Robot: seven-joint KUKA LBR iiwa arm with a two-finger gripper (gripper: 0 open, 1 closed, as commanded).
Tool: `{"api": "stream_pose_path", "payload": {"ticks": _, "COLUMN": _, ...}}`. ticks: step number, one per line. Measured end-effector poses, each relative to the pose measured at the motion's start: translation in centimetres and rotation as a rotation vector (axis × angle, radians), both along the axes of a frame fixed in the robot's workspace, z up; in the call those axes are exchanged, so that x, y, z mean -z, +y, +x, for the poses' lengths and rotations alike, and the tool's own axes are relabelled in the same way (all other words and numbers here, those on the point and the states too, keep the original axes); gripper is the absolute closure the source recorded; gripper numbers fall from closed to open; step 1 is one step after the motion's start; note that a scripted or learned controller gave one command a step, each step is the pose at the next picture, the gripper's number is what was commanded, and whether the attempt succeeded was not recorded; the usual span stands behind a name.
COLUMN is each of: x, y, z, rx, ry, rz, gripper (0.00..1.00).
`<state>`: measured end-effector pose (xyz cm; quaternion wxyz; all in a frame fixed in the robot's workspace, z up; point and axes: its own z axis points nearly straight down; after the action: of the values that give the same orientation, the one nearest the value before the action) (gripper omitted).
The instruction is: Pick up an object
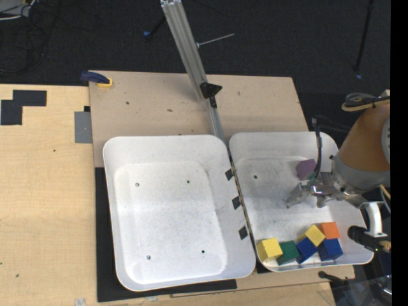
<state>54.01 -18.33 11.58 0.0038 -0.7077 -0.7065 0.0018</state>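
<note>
Two white bins sat side by side on the bench: the left bin (169, 209) and the right bin (268, 164). The arm (366, 145) reached in from the right, w/ its gripper (305, 193) low over the right bin's middle. Fingers looked slightly spread, nothing seen between them, though the view was too blurred to be sure. A purple block (306, 167) lay just beside the gripper. Along the near edge: yellow block (270, 248), green block (288, 252), blue block (330, 248), orange block (329, 229).

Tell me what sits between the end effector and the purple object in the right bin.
Nothing visible. The end effector is just below-left of the purple object, with bare right bin floor between them.
</note>
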Motion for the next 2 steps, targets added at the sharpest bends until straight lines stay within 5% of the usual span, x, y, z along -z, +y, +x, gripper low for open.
{"api": "stream_pose_path", "payload": {"ticks": 1, "x": 2.41, "y": 0.04, "z": 0.05, "rx": 0.002, "ry": -0.005, "rz": -0.001, "gripper": 0.0}}
{"api": "stream_pose_path", "payload": {"ticks": 2, "x": 1.45, "y": -0.03, "z": 0.0, "rx": 0.01, "ry": -0.004, "rz": 0.0, "gripper": 1.0}}
